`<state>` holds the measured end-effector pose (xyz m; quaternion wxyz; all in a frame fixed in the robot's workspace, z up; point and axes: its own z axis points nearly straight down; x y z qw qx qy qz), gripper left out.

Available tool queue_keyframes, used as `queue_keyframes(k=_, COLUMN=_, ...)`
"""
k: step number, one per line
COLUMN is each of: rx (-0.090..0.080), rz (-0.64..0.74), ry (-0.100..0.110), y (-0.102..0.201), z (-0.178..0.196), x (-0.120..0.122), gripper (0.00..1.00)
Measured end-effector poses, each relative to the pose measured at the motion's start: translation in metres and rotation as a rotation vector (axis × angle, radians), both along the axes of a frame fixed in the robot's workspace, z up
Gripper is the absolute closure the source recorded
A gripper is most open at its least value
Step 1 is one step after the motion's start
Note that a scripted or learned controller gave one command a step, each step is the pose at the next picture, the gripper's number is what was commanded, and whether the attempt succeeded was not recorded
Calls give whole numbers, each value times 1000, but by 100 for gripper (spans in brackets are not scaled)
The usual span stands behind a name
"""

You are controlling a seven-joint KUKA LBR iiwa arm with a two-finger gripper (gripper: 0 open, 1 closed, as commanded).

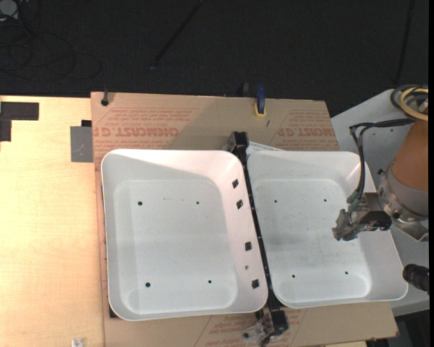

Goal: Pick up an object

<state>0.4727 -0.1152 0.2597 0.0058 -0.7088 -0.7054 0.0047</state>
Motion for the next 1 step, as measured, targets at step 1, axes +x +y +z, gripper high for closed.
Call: queue_keyframes(k=1, rx=1, rz=2, ry=0, y=-25, z=-109, x=0, gripper=100)
